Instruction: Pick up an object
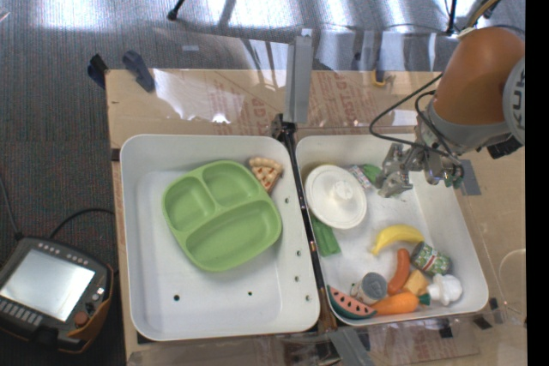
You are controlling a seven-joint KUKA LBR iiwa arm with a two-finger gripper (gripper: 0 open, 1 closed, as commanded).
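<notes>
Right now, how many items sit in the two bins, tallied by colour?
Green: 3, divided plate, flat bar, small piece
White: 2, round lid, small figure
Yellow: 1, banana
Orange: 2, carrot, sausage-like piece
Mixed or other: 5, waffle slice, watermelon slice, can, grey disc, tan block
Total: 13

A teach pendant (51, 291) lies on the carpet left of the bench (206, 99).

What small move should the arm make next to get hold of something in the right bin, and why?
Probably a short drop toward the white lid. The tool hovers over the right bin near its far side, nothing visibly between its fingers, and the lid lies just beside it, apart from the crowded toys at the near corner.
</notes>
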